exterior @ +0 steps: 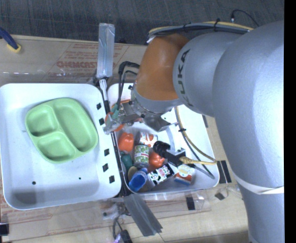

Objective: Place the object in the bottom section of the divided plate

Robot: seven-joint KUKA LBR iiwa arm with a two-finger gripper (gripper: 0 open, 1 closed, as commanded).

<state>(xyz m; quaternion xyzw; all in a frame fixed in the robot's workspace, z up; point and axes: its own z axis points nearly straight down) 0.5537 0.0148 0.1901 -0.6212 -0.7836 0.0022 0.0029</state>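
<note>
Camera view: the green divided plate [62,129] lies in the left white bin [16,186], while the arm [229,85] covers the right bin [211,158], its gripper [118,116] low over a heap of small toys [153,161] at lower centre; whether it grips anything cannot be told.

Bench clutter around the two white bins

Left bin [16,186] and right bin [209,158] sit side by side on a brown cardboard sheet [62,59]. At 12 o'clock of their junction, a grey taped strip [106,49] stands upright; at 6 o'clock, another grey strip [143,216] lies slanted. A blue-and-yellow clamp [8,39] sits at the sheet's 10 o'clock corner. Black tabs [107,158] line the divide.
</note>
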